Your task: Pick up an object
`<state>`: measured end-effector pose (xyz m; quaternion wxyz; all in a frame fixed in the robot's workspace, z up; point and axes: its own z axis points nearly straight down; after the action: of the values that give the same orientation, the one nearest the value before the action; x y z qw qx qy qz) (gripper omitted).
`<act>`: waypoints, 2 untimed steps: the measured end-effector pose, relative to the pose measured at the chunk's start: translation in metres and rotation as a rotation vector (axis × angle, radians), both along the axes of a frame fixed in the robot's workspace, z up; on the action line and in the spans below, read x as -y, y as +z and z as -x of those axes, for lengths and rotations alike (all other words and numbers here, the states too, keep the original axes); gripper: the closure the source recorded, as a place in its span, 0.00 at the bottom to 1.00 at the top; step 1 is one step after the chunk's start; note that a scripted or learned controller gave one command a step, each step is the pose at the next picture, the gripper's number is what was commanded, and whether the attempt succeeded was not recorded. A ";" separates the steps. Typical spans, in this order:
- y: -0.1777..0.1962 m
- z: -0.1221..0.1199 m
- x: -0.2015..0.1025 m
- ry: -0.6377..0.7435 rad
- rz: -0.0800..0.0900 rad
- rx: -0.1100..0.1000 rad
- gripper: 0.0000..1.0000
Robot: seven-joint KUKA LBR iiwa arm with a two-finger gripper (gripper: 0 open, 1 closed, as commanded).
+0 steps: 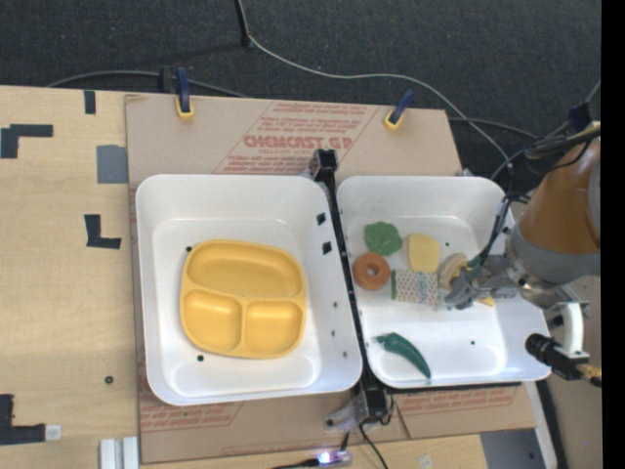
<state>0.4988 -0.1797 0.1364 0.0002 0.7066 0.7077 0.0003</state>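
At lower right the gripper [467, 289], its grasp state indiscernible, is lowered into the right bin [430, 191] beside a patterned packet [414, 287]; a confirmed grasp, then lifting, is judged next.

Grey arm [547, 257], broad orange band above the wrist (rounded, glossy), dark metal hand [467, 289]

- Wooden bench [59, 291] under a cardboard sheet [293, 140], clamped at the far edge.
- Two white bins on the cardboard: left bin [156, 213], right bin [430, 191], touching.
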 end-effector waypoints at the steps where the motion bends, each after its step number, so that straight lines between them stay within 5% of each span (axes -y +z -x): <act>1: 0.062 0.003 0.002 0.000 0.002 0.002 1.00; 2: 0.124 -0.002 0.000 0.001 0.002 0.004 1.00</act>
<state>0.5008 -0.1799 0.2604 0.0023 0.7063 0.7079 0.0008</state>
